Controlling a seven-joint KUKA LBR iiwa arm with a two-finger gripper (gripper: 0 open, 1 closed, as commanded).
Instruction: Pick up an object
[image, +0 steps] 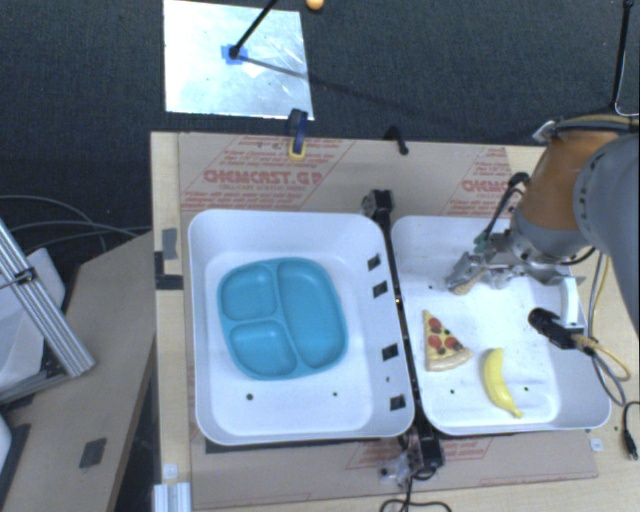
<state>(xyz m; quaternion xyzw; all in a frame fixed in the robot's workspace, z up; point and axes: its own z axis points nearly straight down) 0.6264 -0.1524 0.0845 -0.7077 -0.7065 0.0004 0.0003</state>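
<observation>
Dark carpet lay behind the bench (330, 165), whose brown board top carried red printed lettering near its far edge, and a shiny silver sheet (235, 60) rested on the carpet toward eleven o'clock. Two shallow white bins sat side by side on the board, touching along a black hinge-like strip at the centre. Within the left bin (215, 400), a blue divided plate (283, 317) with three compartments lay flat, slightly toward nine o'clock of that bin's middle. Inside the right bin (590, 405), a toy pizza slice (442, 341) lay close to the bin's nine o'clock wall, its pointed tip aimed at twelve o'clock. Just beside it, toward four o'clock, a yellow banana (498, 380) lay flat, apart from the slice and near the bin's six o'clock rim. From three o'clock the grey arm (605, 190), with its orange band, reached over the right bin. Its gripper (462, 281) hung over the bin's upper half, at roughly twelve o'clock from the pizza slice and well apart from both toys. Nothing showed between its fingers; whether they stood wide or narrow could not be told from that slant. A black cable connector (550, 326) hung below the wrist, at about three o'clock from the pizza slice. Grey aluminium framing (40, 310) stood at nine o'clock, off the bench.
</observation>
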